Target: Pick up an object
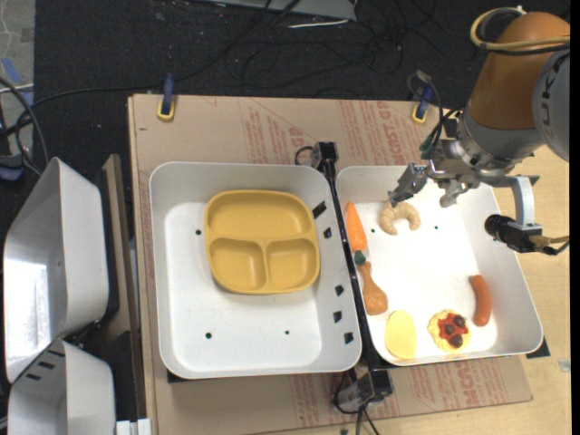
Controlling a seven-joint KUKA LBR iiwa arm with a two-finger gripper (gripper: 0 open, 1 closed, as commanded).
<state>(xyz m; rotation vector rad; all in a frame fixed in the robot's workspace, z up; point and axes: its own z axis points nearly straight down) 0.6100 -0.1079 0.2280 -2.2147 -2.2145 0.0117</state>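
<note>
1. The claw (pixel 426 184) hangs spread over the far part of the right bin (pixel 517 288), just above the croissant (pixel 400 217), pinching nothing.
2. The croissant lies near the bin's far-left corner, its long axis running left-right and its curved tips pointing toward the near side.
3. To grasp well, I judge the claw should centre over the thick middle, fingers straddling the short axis, then descend straight.

Plate (pixel 263 241) in left bin (pixel 177 333) (croissant (pixel 400 217) – right).

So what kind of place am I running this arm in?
Probably a robotics lab bench: two white bins on a clamped board, toy food like a croissant and carrot, and loose cables across dark carpet.
</note>
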